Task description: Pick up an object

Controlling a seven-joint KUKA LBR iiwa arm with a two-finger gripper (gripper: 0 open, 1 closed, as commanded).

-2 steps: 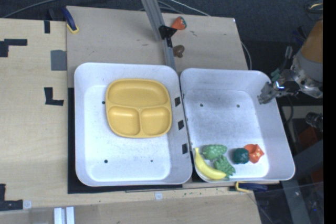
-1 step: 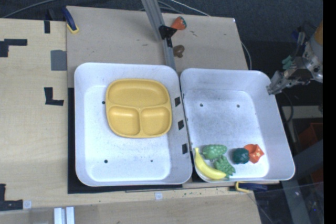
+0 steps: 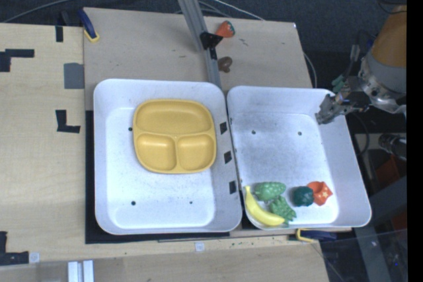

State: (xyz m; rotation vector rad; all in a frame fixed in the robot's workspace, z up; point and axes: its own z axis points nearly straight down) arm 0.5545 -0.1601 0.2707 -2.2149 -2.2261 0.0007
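My gripper hangs over the far right rim of the right bin, high above its floor. Nothing sits between its fingers as far as this view shows. The toy foods lie in the bin's near corner, well below the gripper in the picture: a yellow banana, a green leafy piece, a second green piece, a dark teal item and a red-orange pepper.
The left bin holds a yellow three-compartment plate. A grey pole slants up from the seam between the bins at the back. The arm's orange band sits at the right edge.
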